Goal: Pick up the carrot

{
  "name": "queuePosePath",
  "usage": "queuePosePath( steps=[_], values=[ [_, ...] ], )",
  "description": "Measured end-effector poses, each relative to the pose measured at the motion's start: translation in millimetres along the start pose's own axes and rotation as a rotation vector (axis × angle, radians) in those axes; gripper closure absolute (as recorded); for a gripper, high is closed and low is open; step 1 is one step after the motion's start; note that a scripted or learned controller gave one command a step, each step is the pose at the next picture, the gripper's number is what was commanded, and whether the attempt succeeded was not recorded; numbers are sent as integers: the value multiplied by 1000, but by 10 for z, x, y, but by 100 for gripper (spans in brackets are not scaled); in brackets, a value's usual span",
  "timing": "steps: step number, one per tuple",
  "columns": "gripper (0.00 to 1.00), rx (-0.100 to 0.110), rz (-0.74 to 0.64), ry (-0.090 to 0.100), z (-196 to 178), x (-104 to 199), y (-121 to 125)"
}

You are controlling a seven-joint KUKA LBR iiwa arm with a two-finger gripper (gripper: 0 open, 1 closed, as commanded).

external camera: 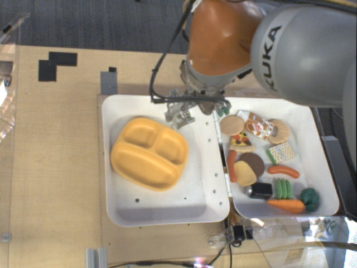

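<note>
Reaching Not Yet Begun: Claw Hangs Far From the Carrot

Hovering over the far edge of the left bin (pixel 139 211), the claw (pixel 181 115) sits beside the yellow divided plate (pixel 149 152), and nothing shows between its fingers; how wide they stand I cannot tell from this slant. By my judgement the task is at the approach step, with no grasp made. The carrot (pixel 286 205) lies well apart from the claw, across the divider in the right bin (pixel 318 149), at its near edge, just below the green beans (pixel 283 188) and beside the broccoli (pixel 309 197). Next the claw likely needs to cross over, line up along the carrot and descend.
</note>
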State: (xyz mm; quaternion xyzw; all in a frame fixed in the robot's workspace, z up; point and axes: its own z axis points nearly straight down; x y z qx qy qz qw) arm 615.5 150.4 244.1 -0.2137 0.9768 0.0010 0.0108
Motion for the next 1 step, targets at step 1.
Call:
queuePosePath(
  steps=[1],
  values=[
    [0, -2, -2, 4, 21, 5, 14]
  ],
)
